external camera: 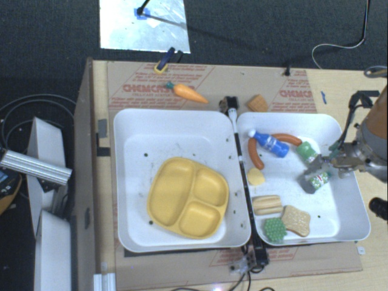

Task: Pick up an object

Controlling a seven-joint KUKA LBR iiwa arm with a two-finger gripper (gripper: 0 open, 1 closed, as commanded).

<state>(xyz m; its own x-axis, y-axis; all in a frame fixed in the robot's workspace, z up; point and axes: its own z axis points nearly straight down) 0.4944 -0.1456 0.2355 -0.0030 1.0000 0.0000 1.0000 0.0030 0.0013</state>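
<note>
I saw gripper (pixel 321 168) low in right bin (pixel 348 220), over grey-green can (pixel 316 180); finger spread I couldn't tell. Feared can rolling off, or green bottle (pixel 307 151) bumped.

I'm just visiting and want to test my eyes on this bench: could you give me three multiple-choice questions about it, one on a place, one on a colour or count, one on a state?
1. Where does the toy carrot lie?
A. In the left bin
B. On the cardboard behind the bins
C. In the right bin

2. What colour is the divided plate in the left bin?
A. Yellow
B. Red
C. Blue

3. How does the blue bottle rest in the right bin?
A. Standing upright
B. Hanging from the end effector
C. Lying on its side

Answers:
1 B, the carrot sits on the printed cardboard beyond the bins' far rims.
2 A, all its compartments are yellow.
3 C, it lies flat across a toy sausage, away from the end effector.
</note>
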